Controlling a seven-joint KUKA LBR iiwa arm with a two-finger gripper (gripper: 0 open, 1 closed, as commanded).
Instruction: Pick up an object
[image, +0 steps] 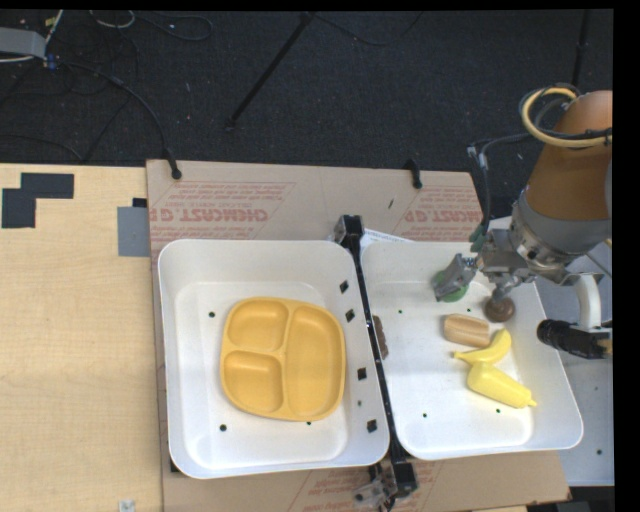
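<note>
Bins sit side by side on the bench: the left bin holds a yellow divided plate, the right bin holds the small items. The arm reaches in over the right bin's far corner. Its gripper hangs spread apart with nothing between its prongs. Just toward the near side lie a yellow pepper, a banana and a tan bread roll. The roll is the nearest pick by my judgement, directly below the gripper in view, its long axis running left to right.
</note>
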